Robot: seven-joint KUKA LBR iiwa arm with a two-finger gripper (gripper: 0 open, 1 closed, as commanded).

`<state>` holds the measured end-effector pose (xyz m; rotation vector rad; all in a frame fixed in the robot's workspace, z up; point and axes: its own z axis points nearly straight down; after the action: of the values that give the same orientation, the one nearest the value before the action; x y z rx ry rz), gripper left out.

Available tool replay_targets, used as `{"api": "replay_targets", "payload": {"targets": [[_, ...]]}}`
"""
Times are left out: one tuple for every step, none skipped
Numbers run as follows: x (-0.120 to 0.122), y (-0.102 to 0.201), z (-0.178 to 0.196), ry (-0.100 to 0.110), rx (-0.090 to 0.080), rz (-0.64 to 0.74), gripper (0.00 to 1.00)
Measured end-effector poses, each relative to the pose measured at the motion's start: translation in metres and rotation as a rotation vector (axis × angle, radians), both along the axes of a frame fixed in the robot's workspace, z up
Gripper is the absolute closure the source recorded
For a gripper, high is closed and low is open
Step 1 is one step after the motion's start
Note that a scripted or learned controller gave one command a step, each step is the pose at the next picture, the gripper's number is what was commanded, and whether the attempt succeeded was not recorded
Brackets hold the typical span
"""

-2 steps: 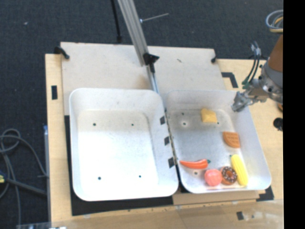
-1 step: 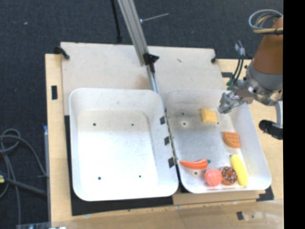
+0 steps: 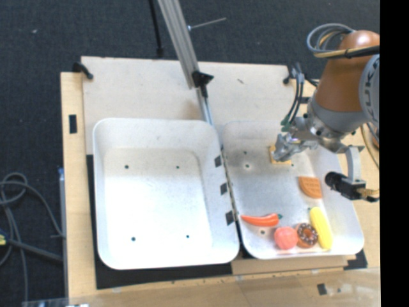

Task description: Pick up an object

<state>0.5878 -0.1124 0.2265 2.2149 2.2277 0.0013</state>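
Orange carrot (image 3: 260,220), pink ball (image 3: 286,237) lie apart from claw (image 3: 283,151) — grip indiscernible.

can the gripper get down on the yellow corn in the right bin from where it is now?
Probably yes. The corn lies near the right bin's front corner, uncovered from above. The gripper sits further back over a tan piece. A donut touching the corn's side could crowd one finger.

Two bins side by side on the counter (image 3: 140,88): left bin (image 3: 160,190), right bin (image 3: 255,171). In the right bin, along the near edge: chili pepper (image 3: 260,220), tomato (image 3: 286,238), donut (image 3: 307,235), corn cob (image 3: 321,227). Behind these, bread slice (image 3: 310,186). Farther back, small block (image 3: 279,155) under the gripper (image 3: 285,147).
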Motion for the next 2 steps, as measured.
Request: {"api": "replay_targets", "payload": {"targets": [[-0.015, 0.051, -0.007, 0.001, 0.001, 0.000, 1.00], [-0.025, 0.101, 0.008, -0.001, 0.002, 0.002, 1.00]]}}
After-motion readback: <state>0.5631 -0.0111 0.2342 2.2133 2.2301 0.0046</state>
